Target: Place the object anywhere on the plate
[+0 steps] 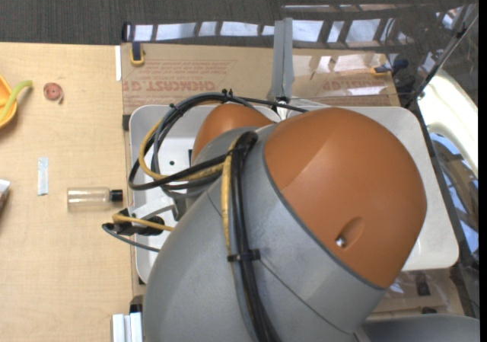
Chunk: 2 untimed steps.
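My own grey arm point(228, 272) with its orange joint cap point(342, 188) looms nearest, covering most of the white bin point(141, 123). Whether my fingers are spread or closed, I cannot tell. Left on the wooden bench point(61, 257) lies a clear bottle point(93, 196); the cardboard wall point(198, 78) stands beyond.

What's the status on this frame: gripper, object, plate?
Arm bulks over the white bin, hiding its contents. Gripper state, object, plate: cannot tell. Clear bottle lies on the bench left of the bin.
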### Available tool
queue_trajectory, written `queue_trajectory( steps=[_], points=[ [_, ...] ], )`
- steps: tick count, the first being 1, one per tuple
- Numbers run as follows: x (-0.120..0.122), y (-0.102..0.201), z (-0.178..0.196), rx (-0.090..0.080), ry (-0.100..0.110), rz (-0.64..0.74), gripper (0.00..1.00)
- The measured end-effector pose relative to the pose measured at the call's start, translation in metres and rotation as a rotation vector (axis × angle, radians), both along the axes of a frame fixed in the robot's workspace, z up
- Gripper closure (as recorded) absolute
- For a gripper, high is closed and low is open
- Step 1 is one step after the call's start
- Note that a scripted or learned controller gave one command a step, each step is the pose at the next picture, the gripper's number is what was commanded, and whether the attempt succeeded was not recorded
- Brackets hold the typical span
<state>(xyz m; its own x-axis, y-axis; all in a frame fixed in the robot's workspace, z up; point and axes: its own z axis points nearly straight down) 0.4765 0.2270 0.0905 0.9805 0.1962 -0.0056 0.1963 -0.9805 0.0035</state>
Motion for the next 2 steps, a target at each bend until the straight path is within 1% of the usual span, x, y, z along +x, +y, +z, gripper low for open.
queue_trajectory(
  steps=[2],
  points=[
    [0.0002, -0.0064, 0.0159, -0.008, 0.007, -0.005, 1.0]
  ],
)
